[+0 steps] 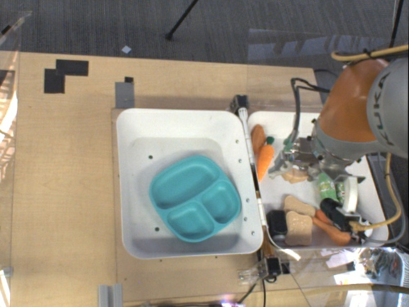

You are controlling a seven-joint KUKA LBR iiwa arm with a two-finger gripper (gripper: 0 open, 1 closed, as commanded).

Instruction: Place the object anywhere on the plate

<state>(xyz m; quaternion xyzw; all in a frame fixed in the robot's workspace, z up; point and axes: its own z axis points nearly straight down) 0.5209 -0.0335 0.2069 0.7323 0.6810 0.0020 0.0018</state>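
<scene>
We are looking down on a pale wooden worktop (64, 190) carrying two shallow white bins side by side. In the left bin (137, 133) we are seeing the plate (195, 199), a smooth turquoise plastic tray with rounded corners and three moulded compartments, lying turned at an angle with nothing on it.

The grey arm (358, 107), with its glossy orange band, is reaching over the right bin (275, 117). Its claw (295, 162) is hanging low among the clutter, just above a small tan piece (295, 177); we cannot tell whether it is clenched or released, nor which item is the object to be placed.

Beside the dividing wall we are seeing an orange carrot (264, 161) with a green tip, tapered and matte, lying next to another orange, rounded piece (257, 137). Nearer the front edge we are noticing beige, bread-like lumps (298, 220), a black block (277, 222), a green item (325, 187) and an orange-handled tool (332, 226).
</scene>
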